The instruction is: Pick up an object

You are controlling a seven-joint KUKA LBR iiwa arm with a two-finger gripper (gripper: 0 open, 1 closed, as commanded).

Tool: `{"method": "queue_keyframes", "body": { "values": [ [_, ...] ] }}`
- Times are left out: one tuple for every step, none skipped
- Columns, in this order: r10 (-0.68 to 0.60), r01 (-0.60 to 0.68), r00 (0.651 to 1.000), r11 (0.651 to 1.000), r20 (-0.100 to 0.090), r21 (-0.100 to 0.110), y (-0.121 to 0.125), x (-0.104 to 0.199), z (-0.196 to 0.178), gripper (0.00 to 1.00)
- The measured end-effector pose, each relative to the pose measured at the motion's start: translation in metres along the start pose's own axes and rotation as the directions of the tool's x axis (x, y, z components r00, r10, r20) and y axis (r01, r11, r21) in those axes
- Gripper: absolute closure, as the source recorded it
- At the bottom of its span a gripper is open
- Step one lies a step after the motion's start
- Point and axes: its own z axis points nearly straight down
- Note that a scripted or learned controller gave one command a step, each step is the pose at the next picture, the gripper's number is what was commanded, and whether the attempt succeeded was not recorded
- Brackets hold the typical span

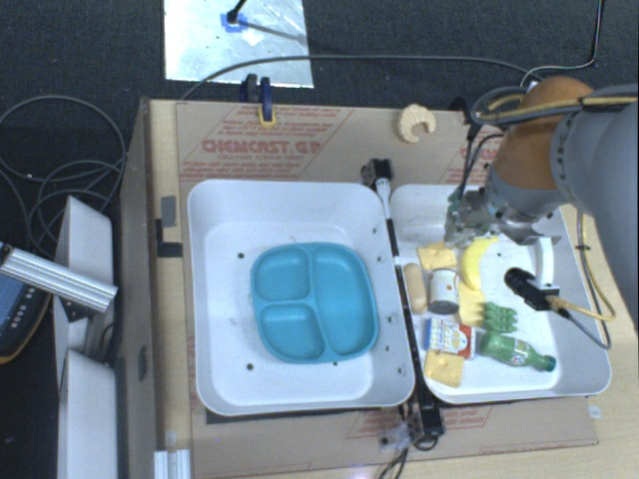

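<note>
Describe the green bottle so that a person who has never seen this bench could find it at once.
Look at the right bin, the one crowded with toy food beside the bin holding the blue plate. Go to its near right corner. The green bottle lies there on its side, just below the green toy; unlike that toy it has a long neck.

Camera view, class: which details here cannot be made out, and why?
- Gripper: whether it holds anything is hidden by the arm's own wrist above it.
- Banana: upper end covered by the gripper.
- Labels on the can and carton: too small to read.
- Right bin: far rim hidden under the arm.
</note>
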Motion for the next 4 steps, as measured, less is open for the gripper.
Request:
{"method": "queue_keyframes", "body": {
  "values": [
    [0.000,0.000,1.000,1.000,0.000,0.001,0.000,0.000,0.000,0.00],
    [0.000,0.000,1.000,1.000,0.003,-0.010,-0.010,0.000,0.018,0.00],
    [0.000,0.000,1.000,1.000,0.001,-0.008,-0.010,0.000,0.008,1.00],
    [0.000,0.000,1.000,1.000,0.001,-0.007,-0.010,0.001,0.008,0.00]
  ]
}}
